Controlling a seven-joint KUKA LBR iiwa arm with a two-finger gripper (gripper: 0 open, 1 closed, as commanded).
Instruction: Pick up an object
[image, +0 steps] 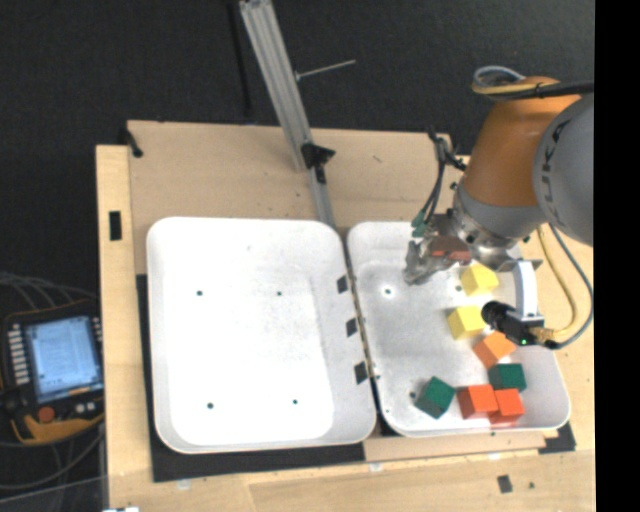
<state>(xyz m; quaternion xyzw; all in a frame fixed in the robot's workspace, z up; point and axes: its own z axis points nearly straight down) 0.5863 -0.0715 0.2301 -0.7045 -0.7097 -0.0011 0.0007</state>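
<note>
- Two shallow white bins sit side by side on the wooden bench. Left bin: only a few small dark dots on its floor.
- Right bin holds all the blocks, grouped along its right side and near corner.
- Contents of the right bin, far to near: a yellow block just below the wrist; a second yellow block near it; an orange block tilted, just beside the second yellow one; a green block at the right wall; two red-orange blocks touching each other along the near wall; a dark green block standing apart to their left, tilted.
- The candidate objects for the pick all lie in the right bin; none sits between the fingers as far as the view shows.
- Gripper hangs over the far part of the right bin, near its left wall, left of the upper yellow block. Its finger spread cannot be told: the tip is small, dark and cluttered.
- A black fitting with a green light on the wrist side covers part of the block cluster.
- The arm's orange band and grey body are cut off at the right.
- A metal rail slants across the bench from the top.
- A handheld pendant with a lit screen lies off the bench at the left, partly cut off.
</note>
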